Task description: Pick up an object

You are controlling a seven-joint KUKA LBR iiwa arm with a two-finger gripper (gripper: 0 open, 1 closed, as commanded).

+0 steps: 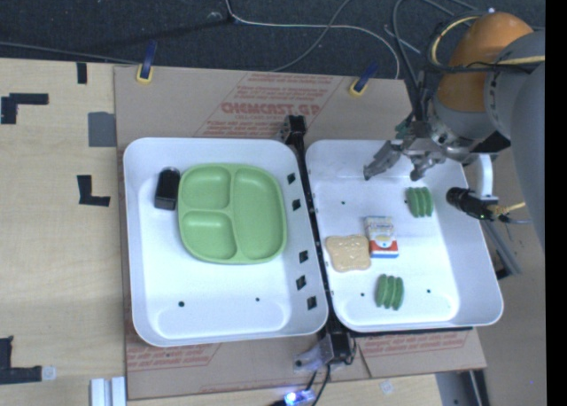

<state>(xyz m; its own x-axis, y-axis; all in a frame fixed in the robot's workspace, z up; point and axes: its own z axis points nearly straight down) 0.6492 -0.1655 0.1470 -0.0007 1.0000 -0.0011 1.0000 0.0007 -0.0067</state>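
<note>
My gripper (400, 166) hangs over the back of the right bin (345, 307), its two fingers spread open with nothing between them. A green pickle-like piece (419, 202) lies just right and in front of it. Further forward lie a small red, white and blue box (382, 237), a tan slice of bread (347, 253) and another green piece (389, 292). In the left bin (142, 298) sits a green divided plate (233, 213) with a small black block (166, 189) at its left edge.
A black divider with clips (302, 218) runs between the two bins. Both bins rest on a cardboard sheet (266, 103) held by clamps at the back. Cables (354, 14) trail across the dark area behind the bench.
</note>
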